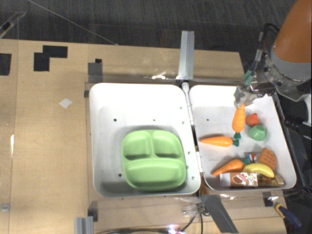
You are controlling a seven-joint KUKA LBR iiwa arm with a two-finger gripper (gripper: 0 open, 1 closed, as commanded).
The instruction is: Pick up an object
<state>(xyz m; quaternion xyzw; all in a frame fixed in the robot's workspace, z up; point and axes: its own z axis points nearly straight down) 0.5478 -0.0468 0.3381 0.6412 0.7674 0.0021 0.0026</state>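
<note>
A grey robot arm with an orange band above its wrist reaches in from the right over a wooden bench [48, 145] bearing two shallow white bins side by side. Its gripper [242, 97] hangs over the far part of the right bin [214, 101], with the top of an upright toy carrot [239, 119] at its fingertips; the carrot appears to be caught between the fingers, its leafy green end pointing down toward the bin floor, though from where I stand the fingers themselves blur together and the grip cannot be made out with certainty. Just right of that carrot sit a small red-orange piece [252, 120] and, below it, a round green toy [257, 132]. A second carrot [217, 141] lies flat across the middle of the bin, its green tip near the hanging carrot's lower end. Toward the near edge a third carrot [227, 166] lies at a slant, touching a yellow banana [260, 169]; a brown ridged piece [267, 157] rests just behind the banana, and a brown packet with a printed label [246, 179] lies along the front wall. The left bin [112, 106] holds a green divided plate [154, 159], two small compartments on the far side and one wide one nearer, set toward the near right part of the bin. A metal post [186, 55] stands at the far end of the divider between the bins.
</note>
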